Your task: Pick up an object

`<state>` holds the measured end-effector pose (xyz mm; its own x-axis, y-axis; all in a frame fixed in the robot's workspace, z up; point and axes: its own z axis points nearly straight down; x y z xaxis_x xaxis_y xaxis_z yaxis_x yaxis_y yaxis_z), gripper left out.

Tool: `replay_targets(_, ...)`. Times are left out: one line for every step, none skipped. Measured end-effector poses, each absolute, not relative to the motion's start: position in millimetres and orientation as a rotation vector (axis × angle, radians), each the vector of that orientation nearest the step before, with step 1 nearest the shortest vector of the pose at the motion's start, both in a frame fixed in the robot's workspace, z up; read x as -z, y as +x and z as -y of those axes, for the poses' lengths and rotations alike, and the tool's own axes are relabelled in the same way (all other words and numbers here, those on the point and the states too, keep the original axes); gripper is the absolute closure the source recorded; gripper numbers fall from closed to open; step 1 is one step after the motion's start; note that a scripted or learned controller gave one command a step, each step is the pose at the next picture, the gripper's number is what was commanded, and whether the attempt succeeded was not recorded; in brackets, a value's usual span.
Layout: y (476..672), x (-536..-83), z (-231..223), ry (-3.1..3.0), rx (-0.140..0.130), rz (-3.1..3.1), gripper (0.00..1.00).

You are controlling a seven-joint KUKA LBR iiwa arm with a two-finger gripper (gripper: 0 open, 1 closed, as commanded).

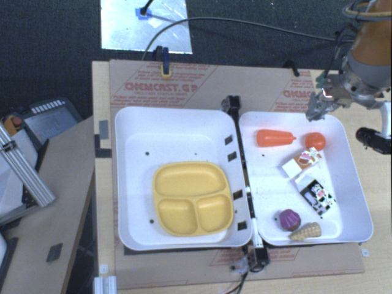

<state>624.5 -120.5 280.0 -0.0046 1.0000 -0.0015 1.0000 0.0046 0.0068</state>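
Note:
The right bin (349,182) holds an orange carrot (275,138), a small orange-red ball (315,141), a red and white packet (304,161), a black and white cow-print box (317,196), a purple ball (290,219) and a tan cone (306,231). My gripper (318,110) hangs over the back right rim of that bin, just above and behind the orange-red ball. Nothing shows between its tips.
The left bin (131,158) holds a yellow divided tray (192,198). A black clip strip (242,176) joins the two bins. A foil sheet (145,16) lies behind the bench, and a black cable runs across the back toward the arm.

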Motion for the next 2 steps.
replay_targets(614.8, -267, 65, 2.212, -0.002, -2.232, 1.0)
replay_targets(600.6, -250, 20, 2.213, -0.001, -2.231, 1.0)
